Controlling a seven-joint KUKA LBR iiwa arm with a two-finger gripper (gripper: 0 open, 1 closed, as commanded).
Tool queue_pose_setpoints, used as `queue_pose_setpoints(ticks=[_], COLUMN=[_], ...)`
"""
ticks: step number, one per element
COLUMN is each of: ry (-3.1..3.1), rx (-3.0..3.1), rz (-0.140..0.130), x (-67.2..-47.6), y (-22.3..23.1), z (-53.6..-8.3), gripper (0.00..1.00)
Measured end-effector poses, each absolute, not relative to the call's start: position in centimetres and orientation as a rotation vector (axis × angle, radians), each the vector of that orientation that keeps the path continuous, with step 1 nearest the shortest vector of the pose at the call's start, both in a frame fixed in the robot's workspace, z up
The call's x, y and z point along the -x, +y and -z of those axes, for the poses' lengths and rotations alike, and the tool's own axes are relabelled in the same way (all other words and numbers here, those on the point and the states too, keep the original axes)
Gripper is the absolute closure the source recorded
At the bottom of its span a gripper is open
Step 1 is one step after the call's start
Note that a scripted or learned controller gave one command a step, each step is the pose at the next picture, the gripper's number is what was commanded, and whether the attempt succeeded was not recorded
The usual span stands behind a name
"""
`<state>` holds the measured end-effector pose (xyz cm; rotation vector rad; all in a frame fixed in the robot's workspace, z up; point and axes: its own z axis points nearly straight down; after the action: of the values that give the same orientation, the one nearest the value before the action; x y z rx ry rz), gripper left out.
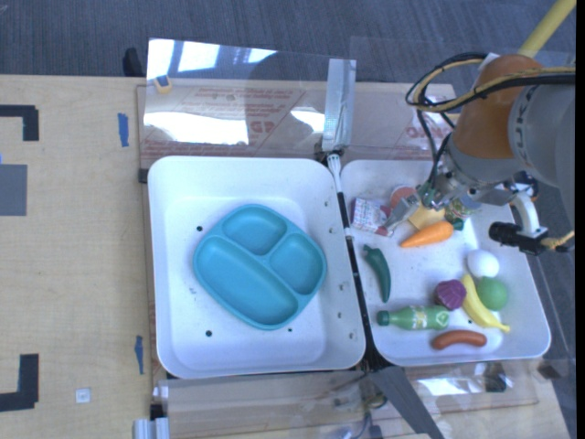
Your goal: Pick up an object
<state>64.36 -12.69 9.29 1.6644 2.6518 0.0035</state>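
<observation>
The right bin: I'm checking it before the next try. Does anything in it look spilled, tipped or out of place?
Only mildly. The green bottle lies on its side, not upright, near the front edge of the right bin. The other toy foods lie loose, none over the rim. The hand is low at the carrot. Nothing looks damaged.

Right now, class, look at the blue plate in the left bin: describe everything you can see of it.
The blue plate is a turquoise tray with rounded corners, plastic by its look, split by raised ridges into three compartments: two smaller toward the far side, one long one nearer. It lies flat and right side up, turned at a slant, near the middle of the left bin. It holds no items, and only the bin floor touches it.
</observation>
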Motion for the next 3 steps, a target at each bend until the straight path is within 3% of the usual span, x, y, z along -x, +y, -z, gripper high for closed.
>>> queue_pose_setpoints(ticks=[1,2,3], ry=[2.656,2.202,2.204], rx=[-1.66,-2.235,-2.238], rz=[-0.005,-0.006,-0.002], x=[-64.5,-64.9,-64.8], y=[-12.5,-14.8,-14.7], z=[-10.1,-8.7,-8.4], gripper=[1.0,1.0,0.0])
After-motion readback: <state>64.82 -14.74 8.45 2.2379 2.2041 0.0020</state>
